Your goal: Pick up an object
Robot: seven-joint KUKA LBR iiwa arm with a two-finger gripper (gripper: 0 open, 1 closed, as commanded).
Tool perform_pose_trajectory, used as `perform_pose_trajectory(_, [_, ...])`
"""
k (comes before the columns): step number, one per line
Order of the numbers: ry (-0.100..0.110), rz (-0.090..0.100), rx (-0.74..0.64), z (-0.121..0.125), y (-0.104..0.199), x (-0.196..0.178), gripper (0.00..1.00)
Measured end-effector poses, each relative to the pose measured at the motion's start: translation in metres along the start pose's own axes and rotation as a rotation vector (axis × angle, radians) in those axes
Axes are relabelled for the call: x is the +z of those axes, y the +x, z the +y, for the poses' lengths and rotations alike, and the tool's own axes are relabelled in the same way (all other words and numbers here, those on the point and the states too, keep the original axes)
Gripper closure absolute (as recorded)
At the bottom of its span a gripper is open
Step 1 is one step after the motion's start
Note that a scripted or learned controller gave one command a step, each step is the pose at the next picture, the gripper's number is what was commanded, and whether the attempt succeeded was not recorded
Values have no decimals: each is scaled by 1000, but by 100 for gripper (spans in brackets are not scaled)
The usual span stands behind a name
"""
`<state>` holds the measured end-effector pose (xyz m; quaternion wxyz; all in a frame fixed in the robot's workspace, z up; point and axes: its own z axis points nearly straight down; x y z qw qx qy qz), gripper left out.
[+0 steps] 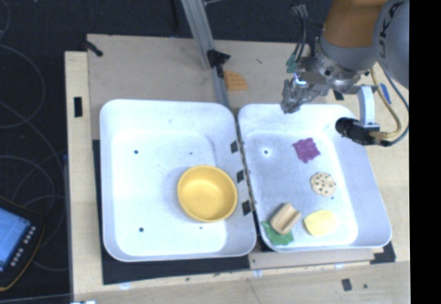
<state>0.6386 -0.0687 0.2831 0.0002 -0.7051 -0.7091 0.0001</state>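
Note:
My gripper [292, 101] hangs over the far edge of the right bin [358, 178], with nothing visible between its fingers. In that bin lie a purple piece [306, 149], a round speckled cookie [322, 184], a yellow block [320, 222], and a tan bread-like piece [284, 216] resting on a green scrap [277, 235]. The purple piece is closest to the gripper, a little nearer the camera and to its right. A yellow bowl [207, 193] sits upright in the left bin [131, 178], near its right wall.
A grey metal post [195, 16] slants up from behind the seam between the bins. A small orange tag [235, 81] lies on the bench behind the bins. A black cable connector [355, 130] hangs over the right bin's far right corner.

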Motion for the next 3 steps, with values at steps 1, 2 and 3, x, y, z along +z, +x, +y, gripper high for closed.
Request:
perform_pose_trajectory(1, [0, 0, 0, -20, 35, 7, 100])
perform_pose_trajectory(2, [0, 0, -1, -35, 75, 14, 100])
perform_pose_trajectory(3, [0, 2, -2, -60, 127, 14, 100])
